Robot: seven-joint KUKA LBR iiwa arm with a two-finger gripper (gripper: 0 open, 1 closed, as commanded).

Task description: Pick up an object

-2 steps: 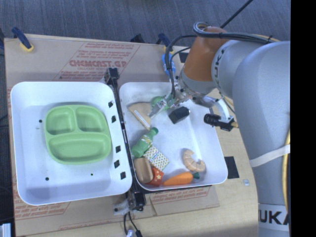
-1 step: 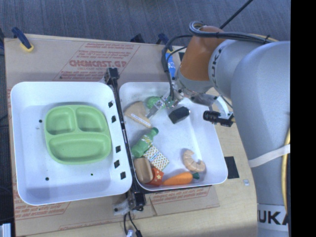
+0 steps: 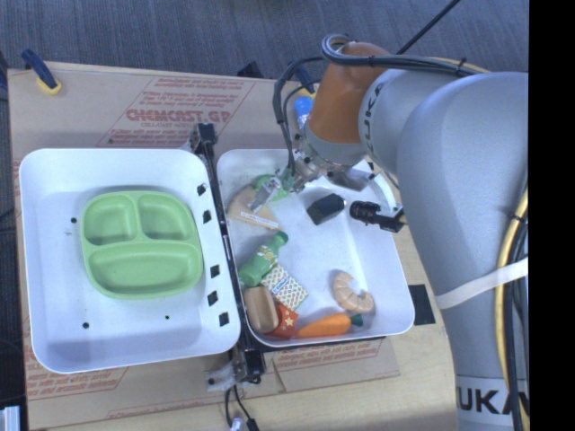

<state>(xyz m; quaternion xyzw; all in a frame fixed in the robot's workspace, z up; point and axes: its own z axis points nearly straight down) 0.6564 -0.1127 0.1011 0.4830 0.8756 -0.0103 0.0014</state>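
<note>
Grey-armed, your tool (image 3: 286, 180) sits low at the right bin's (image 3: 388, 257) far left corner, touching a green-and-clear object (image 3: 267, 189) there, though you cannot tell its state.

Left bin (image 3: 45, 241): open floor all round the green divided plate (image 3: 141, 242), widest along the near edge. Right bin (image 3: 395, 281): bare white patch mid-floor between the black block (image 3: 325, 207) and the croissant (image 3: 351, 292). The near-left corner is jammed with the green bottle (image 3: 263, 260), checkered packet (image 3: 287, 286) and carrot (image 3: 323, 326). The arm (image 3: 449, 169) overhangs the far right side.
</note>
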